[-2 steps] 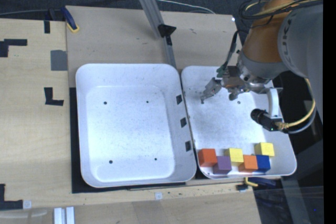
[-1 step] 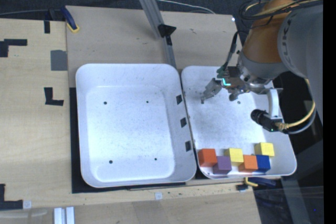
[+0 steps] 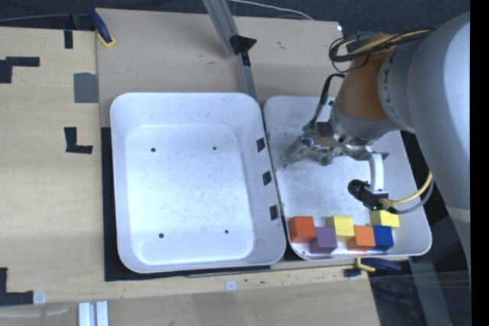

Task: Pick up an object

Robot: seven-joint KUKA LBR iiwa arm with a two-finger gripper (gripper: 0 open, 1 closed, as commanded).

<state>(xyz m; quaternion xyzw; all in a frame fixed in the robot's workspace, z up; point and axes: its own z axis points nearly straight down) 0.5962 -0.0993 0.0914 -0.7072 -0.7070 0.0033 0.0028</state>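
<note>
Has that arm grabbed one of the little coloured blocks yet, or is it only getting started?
Nothing looks picked up yet. The blocks, orange, purple, yellow and blue among them, sit clustered along the near edge of the right bin. The gripper is over the bin's middle, apart from them, with no block at its tip. Reaching a block, gripping and lifting it all remain.
</note>
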